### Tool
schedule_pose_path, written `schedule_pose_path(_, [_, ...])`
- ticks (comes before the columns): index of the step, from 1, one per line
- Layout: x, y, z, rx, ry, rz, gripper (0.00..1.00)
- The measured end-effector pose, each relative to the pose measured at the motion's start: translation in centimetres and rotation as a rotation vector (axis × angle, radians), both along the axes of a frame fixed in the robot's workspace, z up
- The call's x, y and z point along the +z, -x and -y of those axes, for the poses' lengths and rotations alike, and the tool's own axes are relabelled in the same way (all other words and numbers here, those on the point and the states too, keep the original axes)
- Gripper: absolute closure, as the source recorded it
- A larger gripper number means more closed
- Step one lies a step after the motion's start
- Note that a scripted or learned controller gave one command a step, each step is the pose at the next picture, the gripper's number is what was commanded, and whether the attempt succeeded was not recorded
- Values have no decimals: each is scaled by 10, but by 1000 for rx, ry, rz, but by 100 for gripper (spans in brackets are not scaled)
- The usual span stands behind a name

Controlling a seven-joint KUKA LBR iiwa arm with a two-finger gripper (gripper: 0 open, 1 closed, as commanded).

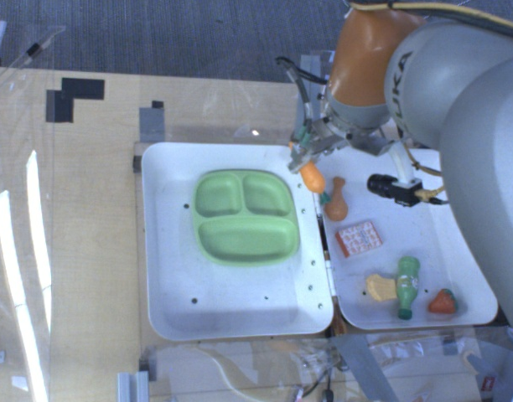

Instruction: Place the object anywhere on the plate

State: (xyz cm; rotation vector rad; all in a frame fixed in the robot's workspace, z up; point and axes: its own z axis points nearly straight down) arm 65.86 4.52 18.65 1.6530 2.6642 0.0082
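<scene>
Orange carrot (311, 177) dangles pinched in the claw (308, 155), hanging right over the divide between the two bins, just beside the green plate (245, 217). Pick-up looks done; the carry across and the drop onto the plate are left.

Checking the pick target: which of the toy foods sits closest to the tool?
The orange carrot, right at the tool by the bins' shared edge. The brown drumstick lies next nearest; the other pieces lie farther down the right bin.
</scene>
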Motion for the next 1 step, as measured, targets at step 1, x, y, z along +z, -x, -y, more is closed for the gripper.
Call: schedule_pose_path(1, [0, 0, 0, 0, 0, 0, 0])
